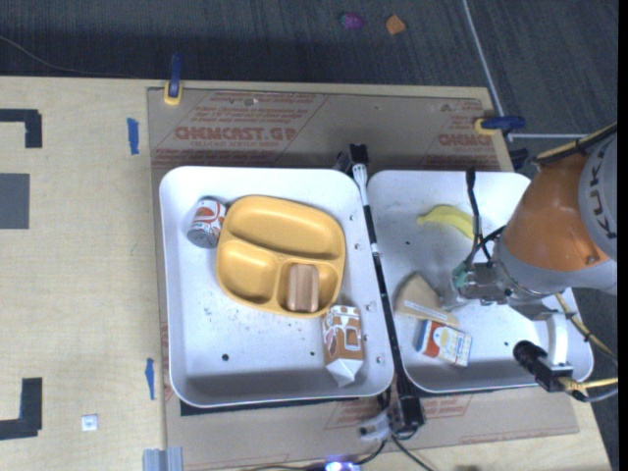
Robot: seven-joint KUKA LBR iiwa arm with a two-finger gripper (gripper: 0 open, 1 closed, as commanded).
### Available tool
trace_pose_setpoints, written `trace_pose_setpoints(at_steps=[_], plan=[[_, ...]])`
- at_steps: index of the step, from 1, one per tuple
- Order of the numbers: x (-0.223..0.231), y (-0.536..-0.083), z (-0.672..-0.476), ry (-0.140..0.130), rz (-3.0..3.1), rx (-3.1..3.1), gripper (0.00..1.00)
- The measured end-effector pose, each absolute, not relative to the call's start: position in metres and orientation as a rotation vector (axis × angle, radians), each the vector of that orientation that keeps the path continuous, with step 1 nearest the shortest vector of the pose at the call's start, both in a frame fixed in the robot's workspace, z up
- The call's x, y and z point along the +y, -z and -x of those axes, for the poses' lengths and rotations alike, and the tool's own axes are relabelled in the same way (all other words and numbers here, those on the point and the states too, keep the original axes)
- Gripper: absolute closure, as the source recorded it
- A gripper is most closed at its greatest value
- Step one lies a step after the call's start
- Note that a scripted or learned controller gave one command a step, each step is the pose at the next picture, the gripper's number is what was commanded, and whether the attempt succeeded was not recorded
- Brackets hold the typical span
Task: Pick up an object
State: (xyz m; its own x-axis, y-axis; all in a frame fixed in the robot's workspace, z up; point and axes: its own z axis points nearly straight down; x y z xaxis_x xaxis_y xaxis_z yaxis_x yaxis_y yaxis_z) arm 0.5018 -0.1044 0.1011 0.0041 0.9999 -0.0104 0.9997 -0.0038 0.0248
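One banana (447, 221) lies crosswise in the right bin (412, 189), ends curving down.

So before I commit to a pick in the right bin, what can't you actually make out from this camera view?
- Gripper: its tip sits under the wrist and cabling, so its state is unreadable.
- Tan wedge-shaped item: partly covered by the wrist; identity unclear.
- Small carton: print too small to read.
- Banana: a black cable crosses its right end.
- Can: the yellow divided tray overlaps one side.
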Motion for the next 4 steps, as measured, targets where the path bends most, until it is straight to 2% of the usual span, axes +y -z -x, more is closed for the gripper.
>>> trace_pose_setpoints(at_steps=[1,2,3,4], plan=[[-0.043,-0.185,-0.548,-0.001,-2.221,2.222,1.0],[-0.043,-0.185,-0.548,0.0,-2.221,2.222,0.0],[-0.091,-0.096,-0.511,-0.007,-2.218,2.216,0.0],[-0.093,-0.09,-0.486,-0.021,-2.209,2.209,0.0]])
